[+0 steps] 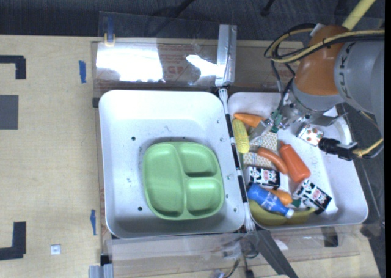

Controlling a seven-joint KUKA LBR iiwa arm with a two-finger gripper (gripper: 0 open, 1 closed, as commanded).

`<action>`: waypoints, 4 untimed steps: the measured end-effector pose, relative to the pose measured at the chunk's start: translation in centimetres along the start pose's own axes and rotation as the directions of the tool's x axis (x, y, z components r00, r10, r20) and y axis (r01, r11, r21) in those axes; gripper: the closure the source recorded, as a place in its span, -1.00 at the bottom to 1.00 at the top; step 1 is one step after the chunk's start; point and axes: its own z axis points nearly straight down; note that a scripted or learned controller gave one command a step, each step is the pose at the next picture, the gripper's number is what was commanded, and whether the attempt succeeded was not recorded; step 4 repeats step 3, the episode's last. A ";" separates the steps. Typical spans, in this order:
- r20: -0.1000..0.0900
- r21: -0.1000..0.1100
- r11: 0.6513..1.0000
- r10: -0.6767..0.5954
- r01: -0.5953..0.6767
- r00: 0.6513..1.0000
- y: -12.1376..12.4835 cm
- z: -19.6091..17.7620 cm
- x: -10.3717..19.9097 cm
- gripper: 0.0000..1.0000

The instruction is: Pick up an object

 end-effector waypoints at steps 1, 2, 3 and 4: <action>-0.001 0.013 1.000 0.010 -0.010 1.000 3.0 0.0 -1.3 -1.00; 0.000 0.005 1.000 0.004 -0.004 1.000 3.4 -1.0 -1.2 1.00; -0.004 0.013 0.985 0.170 -0.169 0.986 1.2 -8.9 8.1 1.00; -0.004 0.013 0.985 0.170 -0.169 0.986 1.2 -8.9 8.1 1.00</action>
